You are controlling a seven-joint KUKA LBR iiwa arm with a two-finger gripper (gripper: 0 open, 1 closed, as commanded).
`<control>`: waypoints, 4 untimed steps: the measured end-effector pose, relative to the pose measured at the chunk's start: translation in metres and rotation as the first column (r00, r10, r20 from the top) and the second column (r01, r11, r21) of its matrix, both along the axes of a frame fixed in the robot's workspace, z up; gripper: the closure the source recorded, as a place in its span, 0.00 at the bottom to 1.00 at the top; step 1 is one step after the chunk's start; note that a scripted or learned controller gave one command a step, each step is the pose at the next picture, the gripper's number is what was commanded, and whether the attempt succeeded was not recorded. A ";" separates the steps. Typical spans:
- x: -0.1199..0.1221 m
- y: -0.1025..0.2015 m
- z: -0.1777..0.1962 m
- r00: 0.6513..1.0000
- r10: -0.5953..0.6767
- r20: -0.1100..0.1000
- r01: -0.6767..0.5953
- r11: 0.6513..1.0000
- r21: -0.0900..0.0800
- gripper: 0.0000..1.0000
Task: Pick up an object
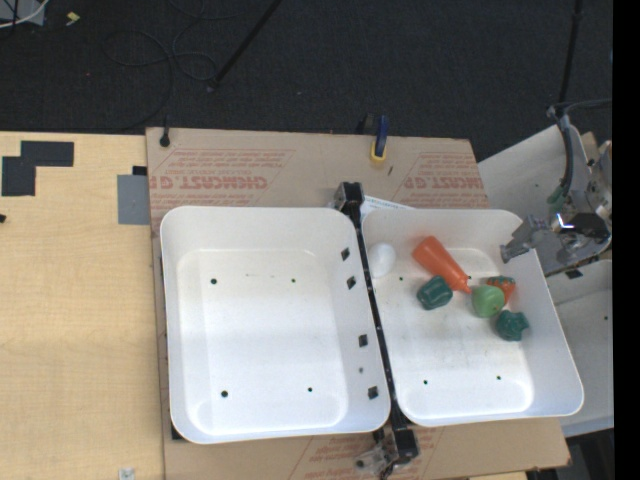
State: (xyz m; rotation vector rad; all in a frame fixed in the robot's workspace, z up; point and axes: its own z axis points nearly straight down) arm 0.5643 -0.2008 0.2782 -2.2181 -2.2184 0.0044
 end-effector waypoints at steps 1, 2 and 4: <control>0.060 0.030 -0.176 1.000 0.003 -0.011 -0.003 1.000 0.004 0.00; 0.079 0.087 -0.191 1.000 0.002 -0.002 -0.002 1.000 -0.009 0.00; 0.081 0.196 -0.087 1.000 0.007 0.007 -0.007 1.000 0.001 1.00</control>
